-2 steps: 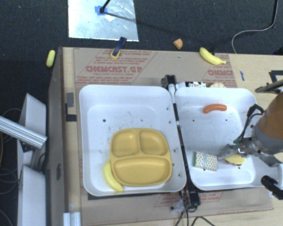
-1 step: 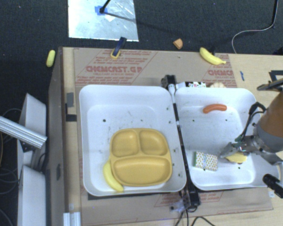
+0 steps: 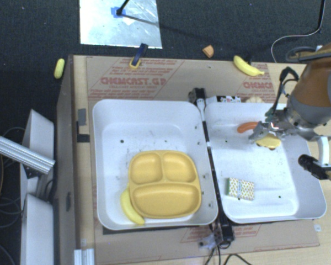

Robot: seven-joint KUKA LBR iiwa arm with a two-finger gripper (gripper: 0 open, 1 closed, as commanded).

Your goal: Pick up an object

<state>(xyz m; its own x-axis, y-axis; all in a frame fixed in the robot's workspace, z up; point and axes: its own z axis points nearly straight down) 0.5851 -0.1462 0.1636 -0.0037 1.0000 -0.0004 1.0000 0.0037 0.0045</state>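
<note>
In the right bin [image 3: 298,203], my gripper [image 3: 266,131] hangs low at the far right part. It sits just above a small yellow piece [image 3: 269,143] and right beside an orange sausage-shaped toy [image 3: 245,127]. A green-and-white patterned packet [image 3: 241,188] lies nearer the front of the same bin. The grey arm with its orange band [image 3: 314,87] comes in from the right.
The left bin [image 3: 107,148] holds a yellow divided plate [image 3: 164,182] with a yellow banana [image 3: 131,207] against its front left edge. On the bench behind the bins lie another banana [image 3: 247,65], a small orange piece [image 3: 208,51] and a blue-and-yellow tool [image 3: 138,55].
</note>
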